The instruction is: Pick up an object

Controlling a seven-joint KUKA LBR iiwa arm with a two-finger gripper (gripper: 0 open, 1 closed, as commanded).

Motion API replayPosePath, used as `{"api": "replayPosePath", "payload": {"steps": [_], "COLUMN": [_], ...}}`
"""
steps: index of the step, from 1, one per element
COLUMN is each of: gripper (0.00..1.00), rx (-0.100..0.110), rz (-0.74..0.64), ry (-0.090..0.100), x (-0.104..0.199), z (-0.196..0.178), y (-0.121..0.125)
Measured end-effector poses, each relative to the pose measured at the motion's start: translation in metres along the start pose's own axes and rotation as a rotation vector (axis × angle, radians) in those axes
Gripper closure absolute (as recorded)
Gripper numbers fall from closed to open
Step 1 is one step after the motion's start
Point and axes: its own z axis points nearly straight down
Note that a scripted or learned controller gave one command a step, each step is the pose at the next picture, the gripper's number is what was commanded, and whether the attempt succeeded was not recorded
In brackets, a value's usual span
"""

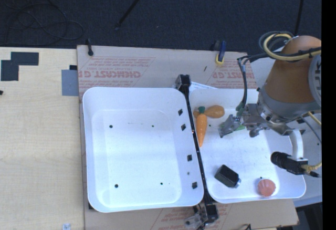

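So, two shallow white bins sit side by side on the tabletop, on a sheet of cardboard with red print. In the left bin I can make out a few small dark dots on the floor and that's it. The right bin has four things I can count: one toy carrot lying along the divider edge with its green top pointing away from the camera, one orange-brown oval lump just beside the carrot's top end, one small black block near the front edge, and one pinkish-red round thing in the front right corner, well apart from the carrot. The arm comes in from the right, orange band up top, grey wrist below, and the tool hangs over the middle of the right bin, near the oval lump and the carrot but not touching either as far as I can see. Honestly I can't tell how the tool is set; it's too dark and blurry. Nothing visibly in its grip.
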Motion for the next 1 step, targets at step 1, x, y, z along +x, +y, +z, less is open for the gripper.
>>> {"api": "replayPosePath", "payload": {"steps": [1], "gripper": [1.0], "rx": [0.002], "rz": [0.001], "ry": [0.001], "x": [-0.0007], "z": [-0.0096], "y": [-0.0001]}}
